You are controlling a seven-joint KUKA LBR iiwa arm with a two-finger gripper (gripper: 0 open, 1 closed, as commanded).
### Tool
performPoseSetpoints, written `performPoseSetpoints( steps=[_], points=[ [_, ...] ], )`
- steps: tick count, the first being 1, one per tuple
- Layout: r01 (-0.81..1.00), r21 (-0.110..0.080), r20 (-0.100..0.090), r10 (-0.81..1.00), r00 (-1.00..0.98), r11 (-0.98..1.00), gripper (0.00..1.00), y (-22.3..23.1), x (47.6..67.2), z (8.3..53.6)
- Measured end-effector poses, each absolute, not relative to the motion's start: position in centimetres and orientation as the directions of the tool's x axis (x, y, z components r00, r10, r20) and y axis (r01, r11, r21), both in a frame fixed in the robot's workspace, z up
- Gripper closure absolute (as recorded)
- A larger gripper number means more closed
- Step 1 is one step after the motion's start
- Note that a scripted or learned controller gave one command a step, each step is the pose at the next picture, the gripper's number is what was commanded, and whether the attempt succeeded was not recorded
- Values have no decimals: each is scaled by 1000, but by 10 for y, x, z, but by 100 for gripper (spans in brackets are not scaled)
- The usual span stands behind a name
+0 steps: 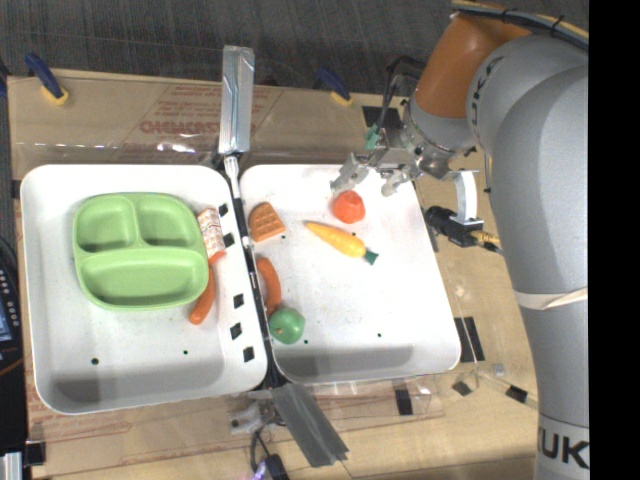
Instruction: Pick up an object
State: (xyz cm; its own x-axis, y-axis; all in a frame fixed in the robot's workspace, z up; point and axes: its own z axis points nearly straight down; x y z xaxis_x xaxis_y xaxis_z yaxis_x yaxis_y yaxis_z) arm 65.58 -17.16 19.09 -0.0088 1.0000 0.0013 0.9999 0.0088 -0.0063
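Gripper (377, 178) open, fingers spread, holding nothing. Red tomato (348, 207) just below-left of fingertips, apart. Yellow carrot (340, 240) lies further below it in the right bin (420, 313).

We see our single arm (530, 228) entering from the right side of the camera view, its broad grey body filling much of that edge and running from the bottom corner up toward the top. Near the top it bends leftward, and the orange band (450, 63) sits just above the wrist there. Below the band the wrist narrows into darker metal hardware with cables around it. The gripper (375, 175) points down and to the left, and its two pale metal fingers (350, 176) are spread apart with a clear gap and nothing between them. The fingertips sit low, in the upper part of the right-hand bin.
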Motion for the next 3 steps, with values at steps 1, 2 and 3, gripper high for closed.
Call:
performPoseSetpoints(
  steps=[1,2,3],
  points=[
    [980,-3,1,980,-198,198,0,-180,643,91],
    [979,-7,3,979,-203,203,100,-179,643,99],
    [1000,-1,0,1000,-4,4,100,-119,656,205]
  ],
)
